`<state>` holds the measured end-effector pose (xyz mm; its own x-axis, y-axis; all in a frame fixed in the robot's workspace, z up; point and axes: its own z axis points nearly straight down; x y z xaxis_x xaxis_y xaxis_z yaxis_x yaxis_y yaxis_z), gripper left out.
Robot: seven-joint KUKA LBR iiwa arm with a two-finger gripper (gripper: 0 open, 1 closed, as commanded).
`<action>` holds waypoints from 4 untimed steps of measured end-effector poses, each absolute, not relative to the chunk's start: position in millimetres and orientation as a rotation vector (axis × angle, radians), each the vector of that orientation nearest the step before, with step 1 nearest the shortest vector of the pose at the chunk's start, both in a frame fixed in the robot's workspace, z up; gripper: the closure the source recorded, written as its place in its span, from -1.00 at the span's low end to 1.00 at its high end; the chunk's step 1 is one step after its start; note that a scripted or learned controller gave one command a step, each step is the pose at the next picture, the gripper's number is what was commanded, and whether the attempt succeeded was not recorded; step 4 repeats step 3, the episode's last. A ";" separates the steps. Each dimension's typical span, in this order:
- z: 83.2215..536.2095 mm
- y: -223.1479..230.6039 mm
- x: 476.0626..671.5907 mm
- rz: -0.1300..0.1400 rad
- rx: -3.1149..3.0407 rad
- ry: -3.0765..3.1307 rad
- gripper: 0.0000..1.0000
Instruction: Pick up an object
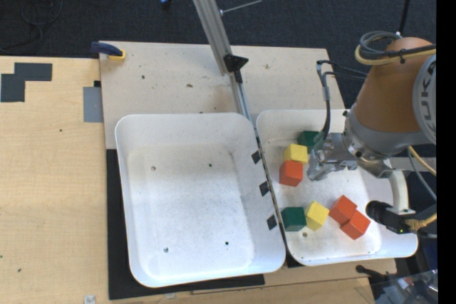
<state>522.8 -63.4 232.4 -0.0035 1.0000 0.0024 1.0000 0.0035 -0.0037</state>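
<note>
The right bin [390, 244] holds several blocks. A yellow block [296, 152] and an orange-red block [291, 172] lie near its left wall, with a dark green block [308, 138] behind them. Toward the front sit a green block [293, 218], a yellow block [317, 214] and two orange-red blocks [350, 216]. My gripper [318, 166] hangs low over the middle of this bin, just right of the yellow and orange-red pair. Nothing shows between its fingers from this view.
The left bin [187, 199] lies beside the right one, sharing a divider with black clips. A slanted aluminium post [212, 21] rises behind the bins. The arm's orange and grey body [394, 102] covers the right bin's far right side.
</note>
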 end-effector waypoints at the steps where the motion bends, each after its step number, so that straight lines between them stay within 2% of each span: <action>1: 240.6 -14.5 530.1 0.001 -2.213 -2.225 1.00; 2: 246.8 36.4 536.0 0.002 -2.214 -2.224 1.00; 3: 246.0 89.2 555.5 0.001 -2.214 -2.225 1.00; 4: 246.0 89.2 555.5 0.001 -2.214 -2.225 1.00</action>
